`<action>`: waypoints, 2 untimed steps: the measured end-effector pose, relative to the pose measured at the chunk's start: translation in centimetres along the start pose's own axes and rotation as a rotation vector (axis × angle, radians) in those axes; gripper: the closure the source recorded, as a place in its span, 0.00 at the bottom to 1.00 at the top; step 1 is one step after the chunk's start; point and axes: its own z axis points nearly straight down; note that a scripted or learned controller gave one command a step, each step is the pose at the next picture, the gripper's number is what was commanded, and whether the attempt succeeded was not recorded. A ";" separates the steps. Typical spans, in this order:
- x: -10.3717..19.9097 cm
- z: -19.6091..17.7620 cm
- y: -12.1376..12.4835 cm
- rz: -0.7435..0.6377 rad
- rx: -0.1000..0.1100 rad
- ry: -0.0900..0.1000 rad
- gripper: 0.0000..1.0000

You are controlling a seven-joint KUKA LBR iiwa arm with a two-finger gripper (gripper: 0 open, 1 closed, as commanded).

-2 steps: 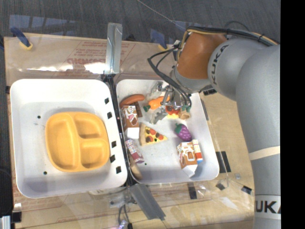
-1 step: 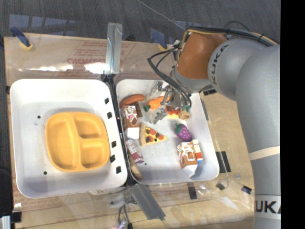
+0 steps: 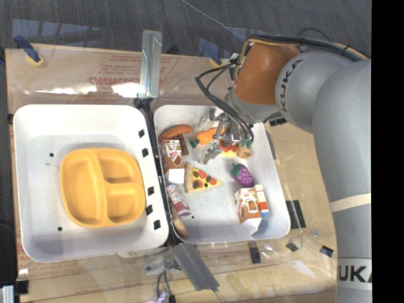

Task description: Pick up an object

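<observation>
My gripper (image 3: 222, 137) reaches down into the back of the right bin (image 3: 278, 197), among a cluster of toy food. Right at its fingers lie an orange carrot (image 3: 204, 136) and a small red and yellow piece (image 3: 231, 147). A brown sausage (image 3: 174, 132) lies to the left of them. Nearer the front are a pizza slice (image 3: 202, 180), a purple grape bunch (image 3: 242, 174) and a small carton (image 3: 251, 204). Another carton (image 3: 173, 154) stands by the bin's left wall. I cannot make out anything held between the fingers.
The left bin (image 3: 38, 232) holds a yellow divided plate (image 3: 102, 186). A wrapped packet (image 3: 178, 201) and a brown item (image 3: 180, 226) lie along the right bin's left wall. The grey arm (image 3: 328, 118) covers the bench's right side.
</observation>
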 end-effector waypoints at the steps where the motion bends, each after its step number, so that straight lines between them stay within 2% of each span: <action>1: 0.0 0.0 0.0 0.000 0.000 0.000 0.00; 2: 0.0 0.0 0.0 0.000 0.000 0.000 0.00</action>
